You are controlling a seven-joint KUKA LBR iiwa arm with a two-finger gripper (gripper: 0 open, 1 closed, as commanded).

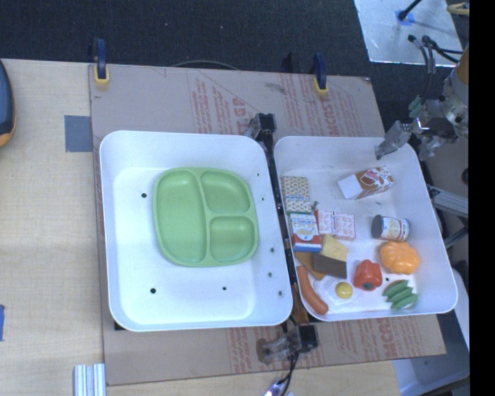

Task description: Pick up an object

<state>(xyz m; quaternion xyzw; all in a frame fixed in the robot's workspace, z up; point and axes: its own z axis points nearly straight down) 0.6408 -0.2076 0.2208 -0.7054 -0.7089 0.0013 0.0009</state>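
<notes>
On the worktop (41, 221), our gripper (393, 143) hovers near the toy bread (374, 180); finger state unclear. It looks light and stiff; we'd pinch its sides.

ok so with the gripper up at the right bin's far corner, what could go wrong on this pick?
1. The toys in the right bin are packed close: the hot dog, cheese wedge and small cards touch or overlap, so a grab may catch two or slip.
2. The gripper sits near the bin rim and could clip it descending.
3. The can lies sideways and may roll.
</notes>
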